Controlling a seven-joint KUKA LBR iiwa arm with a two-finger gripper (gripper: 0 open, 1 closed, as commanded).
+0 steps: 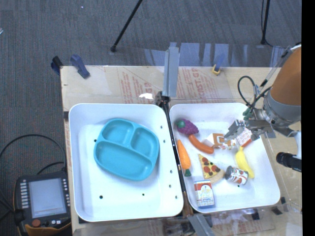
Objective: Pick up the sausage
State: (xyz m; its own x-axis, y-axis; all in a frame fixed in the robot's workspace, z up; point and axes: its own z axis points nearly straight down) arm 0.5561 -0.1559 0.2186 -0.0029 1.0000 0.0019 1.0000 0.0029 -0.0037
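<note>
The sausage is a short orange-red link lying at a slant in the right bin, left of middle. It sits between a purple bunch of grapes and a pizza slice. My gripper hangs over the bin's upper right part, to the right of the sausage and apart from it. It stands open with nothing between its fingers. A small orange-and-white carton lies between the gripper and the sausage.
A carrot lies along the right bin's left wall. A banana, a can and a small box sit lower in the bin. The left bin holds a blue divided plate.
</note>
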